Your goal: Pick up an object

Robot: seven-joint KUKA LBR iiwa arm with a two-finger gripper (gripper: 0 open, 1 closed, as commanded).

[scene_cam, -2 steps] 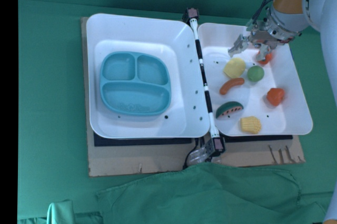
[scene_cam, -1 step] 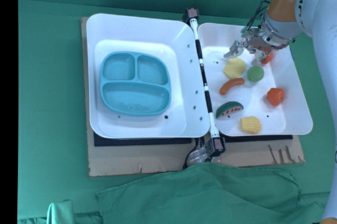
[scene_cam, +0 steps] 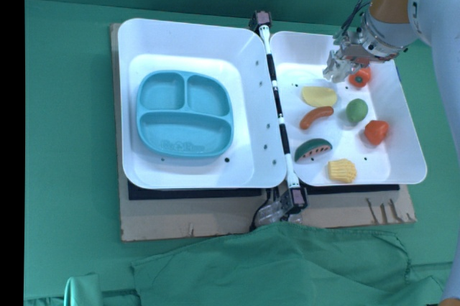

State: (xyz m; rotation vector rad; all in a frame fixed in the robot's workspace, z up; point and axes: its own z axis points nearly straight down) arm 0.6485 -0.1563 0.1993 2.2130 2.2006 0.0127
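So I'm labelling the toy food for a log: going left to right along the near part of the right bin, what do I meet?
Watermelon slice → ridged yellow piece → red-orange piece.

A blue divided plate [scene_cam: 185,114] with three compartments sits in the left white bin [scene_cam: 144,39], on a brown cardboard sheet [scene_cam: 187,225] over green cloth [scene_cam: 65,154], with crumpled green fabric [scene_cam: 287,261] bunched along the front edge.
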